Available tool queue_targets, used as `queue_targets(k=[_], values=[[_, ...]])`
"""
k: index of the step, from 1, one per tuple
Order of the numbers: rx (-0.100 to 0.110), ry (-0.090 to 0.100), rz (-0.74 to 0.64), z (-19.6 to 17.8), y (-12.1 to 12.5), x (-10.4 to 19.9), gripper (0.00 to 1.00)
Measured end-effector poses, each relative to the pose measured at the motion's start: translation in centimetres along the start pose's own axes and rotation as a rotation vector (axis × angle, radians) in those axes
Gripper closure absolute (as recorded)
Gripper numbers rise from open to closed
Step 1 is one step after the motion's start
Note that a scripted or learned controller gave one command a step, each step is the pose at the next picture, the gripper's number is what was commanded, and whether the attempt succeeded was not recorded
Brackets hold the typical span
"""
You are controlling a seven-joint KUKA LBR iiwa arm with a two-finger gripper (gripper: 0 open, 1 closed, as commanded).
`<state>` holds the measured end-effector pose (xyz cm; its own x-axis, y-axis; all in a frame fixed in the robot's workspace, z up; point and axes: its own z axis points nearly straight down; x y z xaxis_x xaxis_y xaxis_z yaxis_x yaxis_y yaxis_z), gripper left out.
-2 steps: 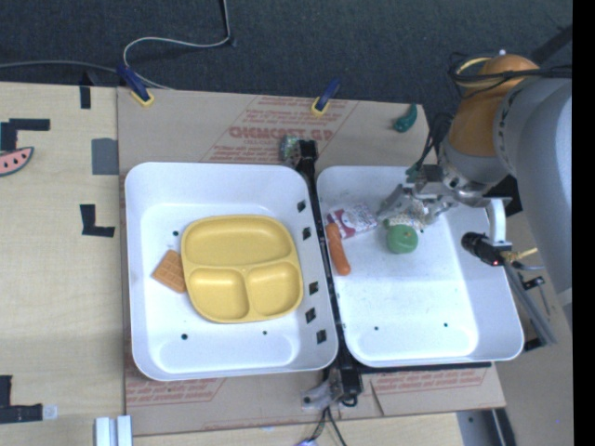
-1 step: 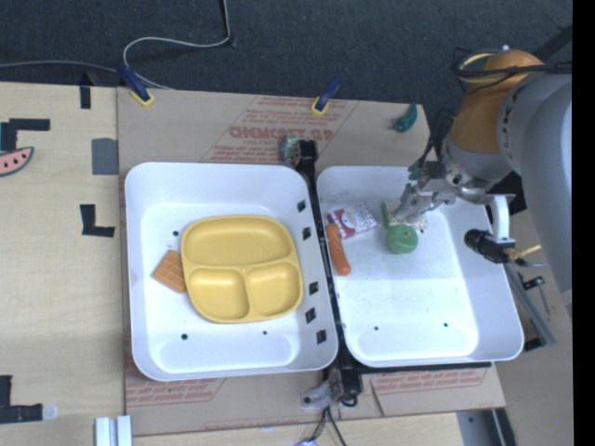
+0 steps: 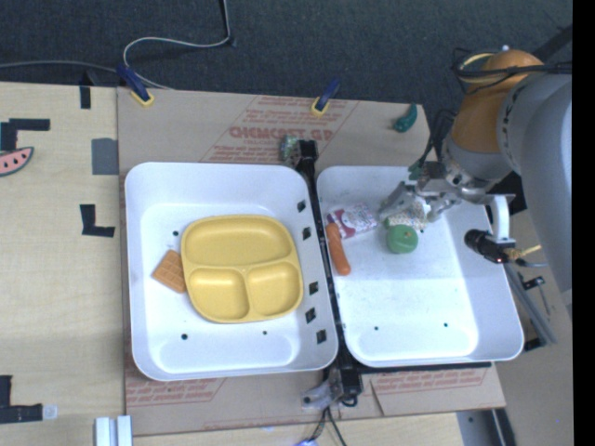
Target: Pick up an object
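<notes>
My gripper [image 3: 409, 214] hangs over the upper middle of the right bin [image 3: 423, 328], directly above a green round object [image 3: 403, 240] that lies just below its fingertips. A red and white packet [image 3: 351, 219] lies to the left of the gripper near the bin's upper left. An orange carrot-like piece [image 3: 337, 249] rests along the bin's left wall. Nothing shows between the fingers, and whether they touch the green object is unclear.
The left bin [image 3: 153, 342] holds a yellow divided plate [image 3: 244, 267] with a tan cracker-like piece [image 3: 169, 270] at its left edge. The lower half of the right bin is bare white floor. Clamps and a cable sit beyond the bins at the back.
</notes>
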<state>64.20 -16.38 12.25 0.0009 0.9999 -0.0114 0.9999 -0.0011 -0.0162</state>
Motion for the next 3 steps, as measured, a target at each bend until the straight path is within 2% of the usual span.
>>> queue_targets(k=[1,2,3], values=[[-0.025,0.003,-0.001,2.8,1.1,1.1,0.00],[-0.035,0.000,-0.002,1.7,1.3,1.1,1.00],[-0.035,0.000,-0.002,1.7,1.3,1.1,0.00]])
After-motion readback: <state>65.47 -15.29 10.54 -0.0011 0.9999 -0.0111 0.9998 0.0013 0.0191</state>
